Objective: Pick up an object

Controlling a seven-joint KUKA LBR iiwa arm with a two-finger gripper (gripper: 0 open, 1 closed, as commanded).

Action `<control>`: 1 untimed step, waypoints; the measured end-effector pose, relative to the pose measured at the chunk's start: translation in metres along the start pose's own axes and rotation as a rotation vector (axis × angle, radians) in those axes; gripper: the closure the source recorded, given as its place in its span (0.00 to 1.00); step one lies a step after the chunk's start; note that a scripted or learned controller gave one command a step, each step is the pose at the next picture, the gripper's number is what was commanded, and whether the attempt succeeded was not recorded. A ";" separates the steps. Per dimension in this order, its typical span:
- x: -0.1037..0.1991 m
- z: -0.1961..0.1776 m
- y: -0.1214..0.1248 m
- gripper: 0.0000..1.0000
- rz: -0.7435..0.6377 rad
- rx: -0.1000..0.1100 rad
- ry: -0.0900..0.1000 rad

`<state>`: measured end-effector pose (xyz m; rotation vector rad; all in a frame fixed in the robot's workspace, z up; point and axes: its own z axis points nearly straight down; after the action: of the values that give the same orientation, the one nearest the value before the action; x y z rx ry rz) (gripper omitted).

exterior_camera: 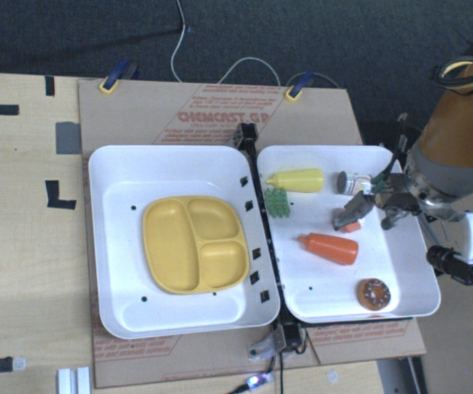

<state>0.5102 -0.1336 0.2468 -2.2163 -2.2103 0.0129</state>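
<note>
**Hand low in right bin, nothing picked yet**

Arm [450,150] reaches in from the right, hand [369,206] hanging over the right bin [409,302]. Its two dark fingers [350,213] are spread apart with nothing between them. One fingertip is just beside the cap end of the orange bottle [329,248].

Step, as I read it: approach, no grasp yet. Next move likely needs the fingers dropped either side of the bottle, then closed.

Candidates in the right bin:
- orange bottle: tapered, smooth plastic, lying flat
- yellow bottle [296,180]: rounded, lying flat, near the top wall
- green piece [277,203]: small, ridged
- round brown piece [374,293]: speckled, donut-like

Left bin [113,302] holds a yellow divided plate [194,243], glossy, three compartments.
</note>
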 end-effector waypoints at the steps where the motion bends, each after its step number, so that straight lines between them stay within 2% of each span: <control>1: 0.000 -0.006 0.002 0.00 -0.004 -0.012 -0.002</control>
<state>0.5126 -0.1331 0.2531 -2.2186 -2.2219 0.0017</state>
